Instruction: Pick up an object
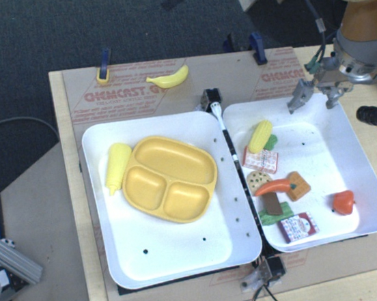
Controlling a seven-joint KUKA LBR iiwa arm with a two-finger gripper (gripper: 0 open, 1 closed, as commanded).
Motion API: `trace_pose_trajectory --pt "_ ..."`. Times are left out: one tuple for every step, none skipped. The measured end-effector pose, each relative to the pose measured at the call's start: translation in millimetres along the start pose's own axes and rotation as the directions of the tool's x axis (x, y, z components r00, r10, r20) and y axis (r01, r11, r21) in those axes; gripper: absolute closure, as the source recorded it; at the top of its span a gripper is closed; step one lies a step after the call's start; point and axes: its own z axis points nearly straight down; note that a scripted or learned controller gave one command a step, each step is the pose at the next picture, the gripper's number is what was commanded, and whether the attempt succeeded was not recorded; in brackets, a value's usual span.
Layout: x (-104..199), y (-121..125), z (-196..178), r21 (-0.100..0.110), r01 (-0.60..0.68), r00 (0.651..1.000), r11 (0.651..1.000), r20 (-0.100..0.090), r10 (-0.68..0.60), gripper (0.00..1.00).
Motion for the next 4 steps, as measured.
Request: trace_pose_trajectory --pt "0 3 -10 -0.016 0.003 1.000 1.000 0.003 -0.003 0.00" --pt "-4 -4 47 -0.011 0.002 1.000 1.000 0.002 -0.002 0.00" --pt "4 -2 94 -0.011 0.004 1.000 1.000 0.002 -0.004 0.00" --pt "5 -2 110 -0.013 0.005 1.000 1.000 0.003 -0.005 0.00"
